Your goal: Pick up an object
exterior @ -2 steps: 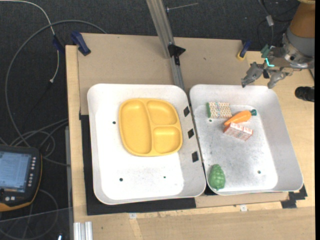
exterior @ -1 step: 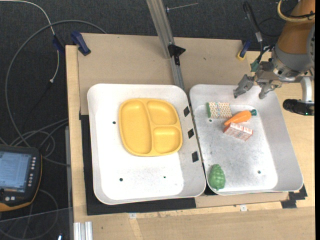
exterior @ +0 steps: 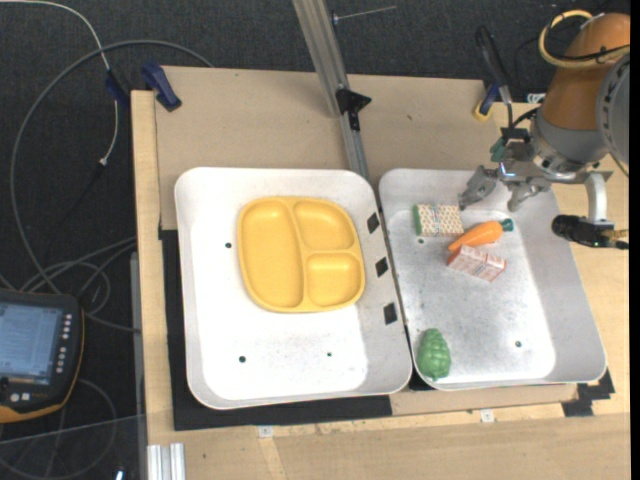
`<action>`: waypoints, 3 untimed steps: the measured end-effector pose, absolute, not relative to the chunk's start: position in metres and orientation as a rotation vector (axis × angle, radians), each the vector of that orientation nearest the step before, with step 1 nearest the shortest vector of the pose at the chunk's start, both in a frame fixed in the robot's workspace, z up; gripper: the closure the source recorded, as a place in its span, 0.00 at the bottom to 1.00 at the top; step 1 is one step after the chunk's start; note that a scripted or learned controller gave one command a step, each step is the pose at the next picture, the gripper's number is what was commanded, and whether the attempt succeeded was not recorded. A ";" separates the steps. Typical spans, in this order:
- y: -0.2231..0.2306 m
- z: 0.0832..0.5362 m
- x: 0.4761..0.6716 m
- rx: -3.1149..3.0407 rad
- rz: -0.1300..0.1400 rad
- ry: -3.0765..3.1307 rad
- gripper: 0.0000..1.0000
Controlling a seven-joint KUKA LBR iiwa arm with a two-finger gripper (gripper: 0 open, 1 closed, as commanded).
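In the right bin (exterior: 540, 308) lie a small patterned box (exterior: 438, 219), an orange carrot (exterior: 477, 234) with a green tip, a red-and-white carton (exterior: 477, 261) just below the carrot, and a green bumpy object (exterior: 434, 353) near the front left corner. My gripper (exterior: 497, 190) hangs over the bin's far edge, up and to the right of the patterned box, with its two fingers spread apart and nothing between them. The carrot lies just below the gripper.
The left bin (exterior: 200, 298) holds a yellow divided tray (exterior: 300, 252). A metal pole (exterior: 325, 48) rises from behind the bins. Blue clamps (exterior: 160, 86) sit on the bench corners. A black fitting (exterior: 585, 230) sticks over the right bin's right edge.
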State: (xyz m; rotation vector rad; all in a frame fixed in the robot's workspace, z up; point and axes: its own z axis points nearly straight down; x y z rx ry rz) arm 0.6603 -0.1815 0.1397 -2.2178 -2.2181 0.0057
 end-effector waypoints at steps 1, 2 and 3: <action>-0.181 0.094 0.662 -2.221 -0.002 -2.221 0.00; -0.181 0.109 0.664 -2.223 -0.006 -2.228 1.00; -0.186 0.160 0.657 -2.226 -0.005 -2.226 1.00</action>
